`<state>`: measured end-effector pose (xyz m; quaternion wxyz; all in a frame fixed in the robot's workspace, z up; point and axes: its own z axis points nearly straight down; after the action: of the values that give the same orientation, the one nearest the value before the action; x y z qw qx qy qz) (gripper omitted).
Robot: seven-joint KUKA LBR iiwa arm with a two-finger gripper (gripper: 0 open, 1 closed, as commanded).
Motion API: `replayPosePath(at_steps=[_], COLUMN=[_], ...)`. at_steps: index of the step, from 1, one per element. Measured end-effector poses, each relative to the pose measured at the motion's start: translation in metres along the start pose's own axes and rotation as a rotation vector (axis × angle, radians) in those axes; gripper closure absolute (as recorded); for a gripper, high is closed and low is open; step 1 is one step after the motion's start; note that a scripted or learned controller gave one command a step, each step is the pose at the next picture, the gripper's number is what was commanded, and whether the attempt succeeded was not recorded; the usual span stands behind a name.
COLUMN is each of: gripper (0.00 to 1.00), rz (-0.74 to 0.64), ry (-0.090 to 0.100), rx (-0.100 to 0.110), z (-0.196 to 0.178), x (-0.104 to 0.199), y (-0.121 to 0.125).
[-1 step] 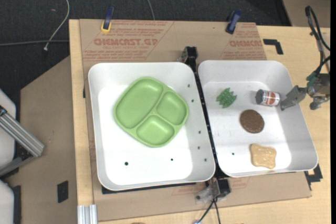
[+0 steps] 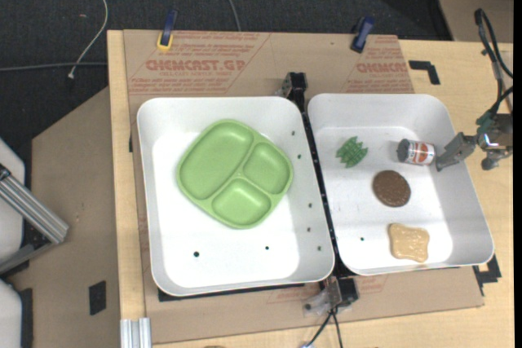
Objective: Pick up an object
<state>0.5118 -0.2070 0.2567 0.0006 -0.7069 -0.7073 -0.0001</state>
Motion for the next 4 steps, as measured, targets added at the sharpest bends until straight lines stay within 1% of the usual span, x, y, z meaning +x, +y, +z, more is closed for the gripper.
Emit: replayPosePath(at_steps=[1,2,3,4], gripper=[0.00,0.00,0.00,1.00], rz=[0.000,0.000,0.001,0.000], ry=[0.001,0.003,0.002,0.000], rx=[0.002,0.005,0.005,-0.002], z=[0.059,0.102,0.145,0.132], x=[-0.002,0.003,0.000,0.000], y=[0.005,0.004,0.001,0.003])
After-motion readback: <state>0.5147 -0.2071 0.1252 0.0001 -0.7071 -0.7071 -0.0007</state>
